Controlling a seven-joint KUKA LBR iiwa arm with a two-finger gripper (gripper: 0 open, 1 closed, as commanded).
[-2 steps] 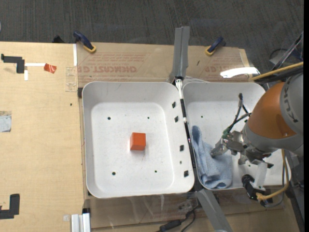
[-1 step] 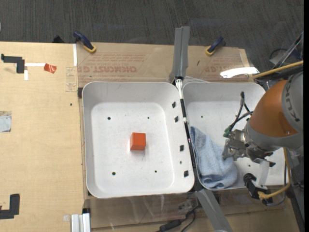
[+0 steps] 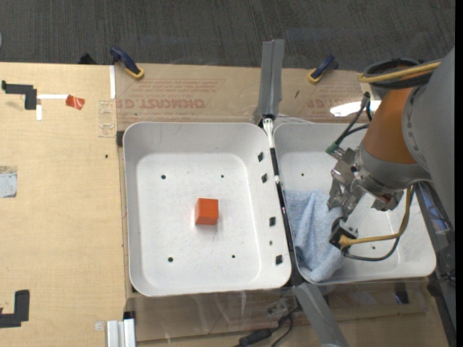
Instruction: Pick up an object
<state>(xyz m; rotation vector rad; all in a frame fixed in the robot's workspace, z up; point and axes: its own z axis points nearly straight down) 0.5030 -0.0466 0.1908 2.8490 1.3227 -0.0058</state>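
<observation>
Firstly, we mark the pincer, a dull grey metal assembly hanging below the arm's orange band over the right bin. From this slanted overhead view we cannot tell whether it is spread or pressed together. Just beside it, toward the view's left, lies a pale blue cloth, soft and rumpled, bunched in folds along that bin's left wall and down into its near corner. Whether pincer and cloth touch we cannot tell.

Small black clips sit along the rims where the two bins meet. The left bin is a shallow white tray with rounded corners and a smooth matte floor dotted with a few small dark holes. Near the middle of that floor, well apart from every wall, rests an orange-red cube, crisp-edged and matte.

Beyond the bins we note brown cardboard bearing printed letters, held at its far edge by two blue clamps with orange tips. To the view's left the surface is a pale tan wooden panel.
</observation>
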